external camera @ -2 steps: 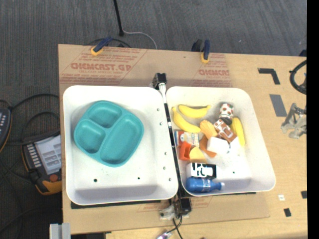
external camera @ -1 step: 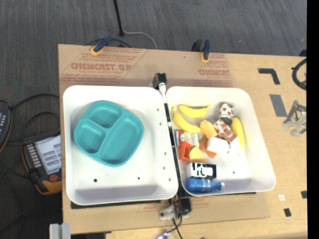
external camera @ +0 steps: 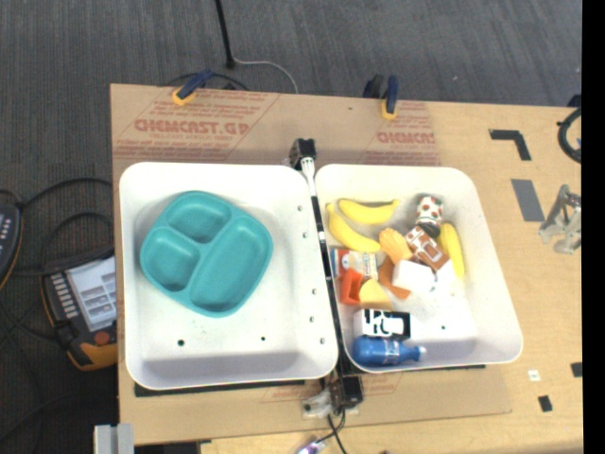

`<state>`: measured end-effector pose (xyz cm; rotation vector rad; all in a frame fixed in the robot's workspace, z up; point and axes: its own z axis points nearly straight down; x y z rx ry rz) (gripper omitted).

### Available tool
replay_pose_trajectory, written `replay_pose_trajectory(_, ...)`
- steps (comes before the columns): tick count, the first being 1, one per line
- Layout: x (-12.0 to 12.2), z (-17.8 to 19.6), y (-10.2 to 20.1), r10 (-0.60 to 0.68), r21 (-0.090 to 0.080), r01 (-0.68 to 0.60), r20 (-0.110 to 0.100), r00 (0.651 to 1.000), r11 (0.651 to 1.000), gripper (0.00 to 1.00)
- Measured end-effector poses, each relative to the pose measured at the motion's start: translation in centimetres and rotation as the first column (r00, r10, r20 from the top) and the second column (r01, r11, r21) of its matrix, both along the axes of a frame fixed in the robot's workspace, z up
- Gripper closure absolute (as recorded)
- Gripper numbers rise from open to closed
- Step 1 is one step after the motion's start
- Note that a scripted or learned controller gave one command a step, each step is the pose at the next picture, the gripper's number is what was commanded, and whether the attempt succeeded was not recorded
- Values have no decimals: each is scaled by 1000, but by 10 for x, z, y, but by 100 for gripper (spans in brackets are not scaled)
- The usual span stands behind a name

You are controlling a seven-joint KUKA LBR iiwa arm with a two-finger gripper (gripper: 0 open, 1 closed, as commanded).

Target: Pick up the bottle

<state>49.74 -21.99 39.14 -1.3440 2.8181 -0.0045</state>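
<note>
Position: fixed above the bench (external camera: 529, 367)
Facing: downward, at a slant
Framing: both white bins (external camera: 284, 183), some floor (external camera: 57, 26)

My bench was a flat tan board (external camera: 529, 329) with red lettering and black corner marks. Two shallow white plastic bins sat side by side on it, touching: left bin (external camera: 151, 357), right bin (external camera: 492, 301). Two yellow-handled clamps (external camera: 388, 97) gripped its far edge.
</note>
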Motion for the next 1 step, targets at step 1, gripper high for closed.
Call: replay_pose_trajectory(1, 1, 10, 1, -1, 1, 1, 4, 1000, 1000, 100)
